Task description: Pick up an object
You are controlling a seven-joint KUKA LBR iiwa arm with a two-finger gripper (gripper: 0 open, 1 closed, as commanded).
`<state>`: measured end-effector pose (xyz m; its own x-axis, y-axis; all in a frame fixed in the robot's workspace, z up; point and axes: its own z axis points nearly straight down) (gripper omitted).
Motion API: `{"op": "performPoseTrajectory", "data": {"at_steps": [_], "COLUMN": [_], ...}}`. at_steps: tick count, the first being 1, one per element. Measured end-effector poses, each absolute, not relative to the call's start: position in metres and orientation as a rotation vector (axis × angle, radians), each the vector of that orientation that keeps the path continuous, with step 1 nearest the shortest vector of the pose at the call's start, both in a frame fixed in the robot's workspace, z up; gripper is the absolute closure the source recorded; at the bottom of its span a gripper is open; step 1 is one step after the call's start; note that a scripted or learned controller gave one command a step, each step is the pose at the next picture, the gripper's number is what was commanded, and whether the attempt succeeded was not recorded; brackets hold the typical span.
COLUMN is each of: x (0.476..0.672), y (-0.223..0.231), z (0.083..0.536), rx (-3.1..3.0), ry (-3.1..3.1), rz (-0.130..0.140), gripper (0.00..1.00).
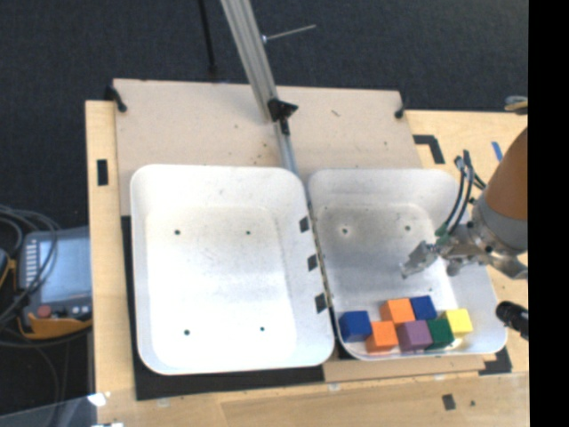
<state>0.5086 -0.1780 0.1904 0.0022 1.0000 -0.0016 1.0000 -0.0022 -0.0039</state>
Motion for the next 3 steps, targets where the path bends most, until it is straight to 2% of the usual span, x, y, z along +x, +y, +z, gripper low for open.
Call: {"op": "performPoseTrajectory", "data": {"at_steps": [2, 3], "x": [0.509, 0.511], "y": [-0.180, -0.181], "z": [0.098, 0.111], "rx": [-2.227, -2.237], "ry": [-2.221, -2.216], "rz": [0.002, -0.008], "gripper": [0.00, 1.00]}}
